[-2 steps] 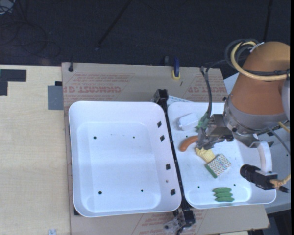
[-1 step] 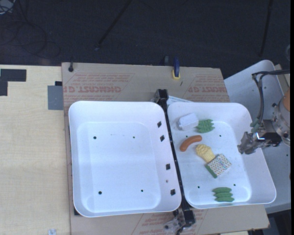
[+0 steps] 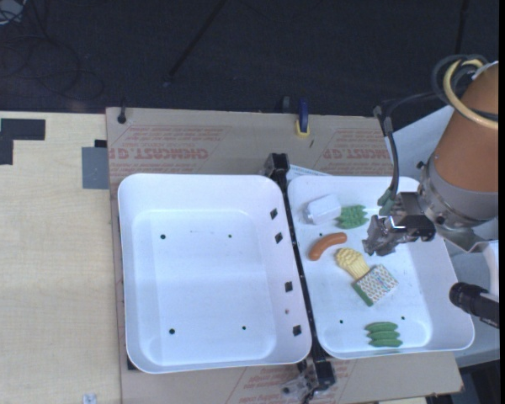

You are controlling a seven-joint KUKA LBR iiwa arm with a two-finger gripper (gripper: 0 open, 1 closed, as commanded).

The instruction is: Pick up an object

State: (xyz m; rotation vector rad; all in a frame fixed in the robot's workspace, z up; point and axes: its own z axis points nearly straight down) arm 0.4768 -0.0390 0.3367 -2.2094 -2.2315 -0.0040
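With the gripper point(image 3: 377, 244) poised just above the yellow piece point(image 3: 351, 263), finger state not discernible, a straight descent centred on it is advised

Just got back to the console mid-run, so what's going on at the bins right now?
The arm's end effector is low over the right bin, close to the yellow corn-like toy and the orange sausage. Nothing can be seen held in it. Also in that bin are a white block, a leafy green piece, a checkered box and green pea pods. The left bin sits alongside.
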